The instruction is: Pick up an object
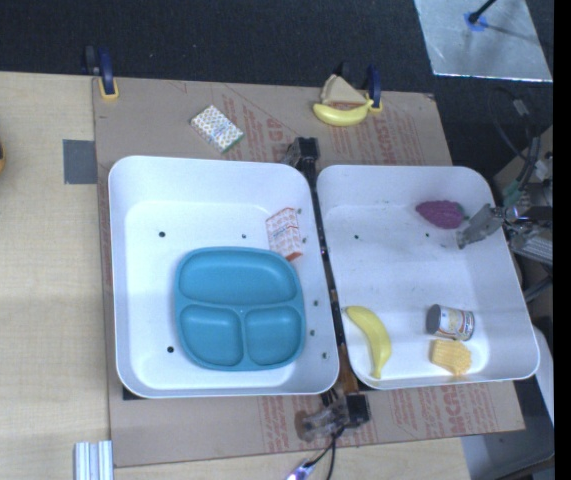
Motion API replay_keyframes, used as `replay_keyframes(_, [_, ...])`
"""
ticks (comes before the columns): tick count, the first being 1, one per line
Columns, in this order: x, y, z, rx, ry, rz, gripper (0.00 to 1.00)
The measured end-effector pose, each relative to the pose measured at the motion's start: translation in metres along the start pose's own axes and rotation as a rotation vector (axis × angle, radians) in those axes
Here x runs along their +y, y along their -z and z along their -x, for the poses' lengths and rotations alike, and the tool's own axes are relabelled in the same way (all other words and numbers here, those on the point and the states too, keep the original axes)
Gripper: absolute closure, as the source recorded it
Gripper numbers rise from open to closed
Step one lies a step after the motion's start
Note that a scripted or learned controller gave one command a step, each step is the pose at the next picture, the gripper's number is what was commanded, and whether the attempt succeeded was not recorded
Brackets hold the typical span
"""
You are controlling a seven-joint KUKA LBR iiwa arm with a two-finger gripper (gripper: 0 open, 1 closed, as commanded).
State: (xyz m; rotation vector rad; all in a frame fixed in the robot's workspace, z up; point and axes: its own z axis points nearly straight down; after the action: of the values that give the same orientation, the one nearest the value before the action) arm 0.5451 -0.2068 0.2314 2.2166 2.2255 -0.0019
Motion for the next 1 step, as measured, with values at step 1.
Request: replay_keyframes(1, [0.0734,-0.1129,0.0044,0.001,0.002,-0.003,0.0])
